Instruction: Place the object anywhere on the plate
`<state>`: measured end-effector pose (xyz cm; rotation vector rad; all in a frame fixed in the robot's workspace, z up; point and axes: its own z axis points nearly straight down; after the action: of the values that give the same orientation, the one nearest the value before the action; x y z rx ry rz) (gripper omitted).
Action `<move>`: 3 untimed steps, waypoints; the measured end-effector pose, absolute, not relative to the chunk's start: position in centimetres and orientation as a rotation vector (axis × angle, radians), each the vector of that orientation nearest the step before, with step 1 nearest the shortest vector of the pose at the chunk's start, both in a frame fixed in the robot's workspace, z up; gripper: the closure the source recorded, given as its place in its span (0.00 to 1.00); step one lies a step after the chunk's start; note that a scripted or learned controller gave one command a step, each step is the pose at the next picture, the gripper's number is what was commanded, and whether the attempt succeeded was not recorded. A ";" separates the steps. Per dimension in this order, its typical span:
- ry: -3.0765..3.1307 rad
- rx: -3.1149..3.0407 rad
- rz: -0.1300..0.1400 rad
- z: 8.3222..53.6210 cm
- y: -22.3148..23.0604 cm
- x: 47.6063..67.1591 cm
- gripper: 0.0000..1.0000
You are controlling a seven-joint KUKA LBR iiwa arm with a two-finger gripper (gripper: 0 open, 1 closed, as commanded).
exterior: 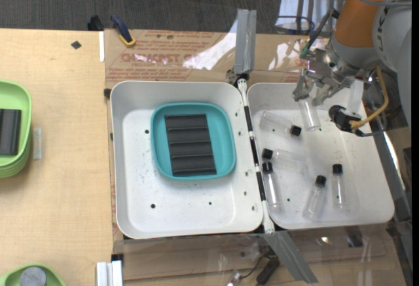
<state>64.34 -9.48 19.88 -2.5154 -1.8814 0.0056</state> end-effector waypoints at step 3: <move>-2.005 -2.418 0.012 21.7 -2.9 65.8 1.00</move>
<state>65.83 -2.93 21.67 -2.4177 -2.0050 0.0120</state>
